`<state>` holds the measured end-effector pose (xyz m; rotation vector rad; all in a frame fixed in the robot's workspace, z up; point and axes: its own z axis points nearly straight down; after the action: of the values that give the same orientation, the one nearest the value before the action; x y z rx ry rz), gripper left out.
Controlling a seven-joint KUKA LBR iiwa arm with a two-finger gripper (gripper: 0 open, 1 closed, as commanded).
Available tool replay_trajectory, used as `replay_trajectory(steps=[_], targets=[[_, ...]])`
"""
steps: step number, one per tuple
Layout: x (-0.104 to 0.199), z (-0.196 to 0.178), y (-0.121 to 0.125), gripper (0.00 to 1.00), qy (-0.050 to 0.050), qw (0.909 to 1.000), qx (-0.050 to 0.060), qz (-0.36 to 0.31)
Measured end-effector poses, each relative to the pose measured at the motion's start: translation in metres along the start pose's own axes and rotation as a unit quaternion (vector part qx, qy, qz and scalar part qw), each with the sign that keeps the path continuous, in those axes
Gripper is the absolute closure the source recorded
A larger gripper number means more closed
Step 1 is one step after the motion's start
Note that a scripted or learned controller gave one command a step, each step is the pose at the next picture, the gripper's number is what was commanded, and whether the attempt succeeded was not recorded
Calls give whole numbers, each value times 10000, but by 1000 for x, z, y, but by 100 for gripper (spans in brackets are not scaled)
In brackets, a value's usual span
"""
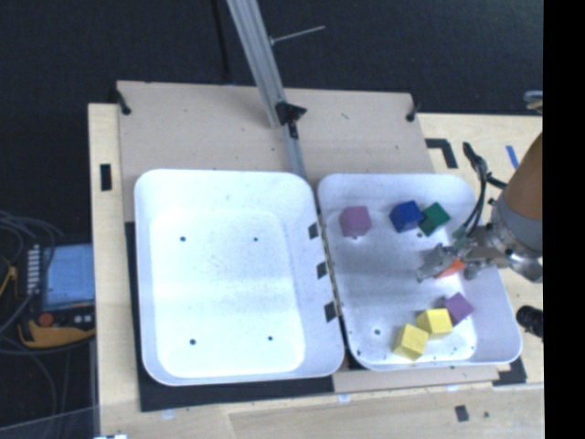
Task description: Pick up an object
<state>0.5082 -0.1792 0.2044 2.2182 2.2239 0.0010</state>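
Orange-red object (449, 268) sits in right bin (384, 337), mid-right, directly at the gripper (445, 262) tips. It's small and partly hidden, so long axis unreadable. Whether it's between the tips or just under them: can't tell, and jaw state can't tell either. Nearest alternatives lie toward the bin's near edge: purple cube (459, 307), then yellow cube (436, 321) touching it. Blue cube (406, 215) and green cube (435, 218) sit beyond, toward far wall.
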Motion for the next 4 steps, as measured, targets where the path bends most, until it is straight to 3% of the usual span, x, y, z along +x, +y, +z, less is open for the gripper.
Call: replay_trajectory(steps=[1,2,3,4], targets=[[0,0,0,0,-3,10000,-5,11],[8,58,0,0,3,10000,27,19],[7,108,0,0,-15,10000,-11,21],[6,95,2,100,-11,10000,-33,50]])
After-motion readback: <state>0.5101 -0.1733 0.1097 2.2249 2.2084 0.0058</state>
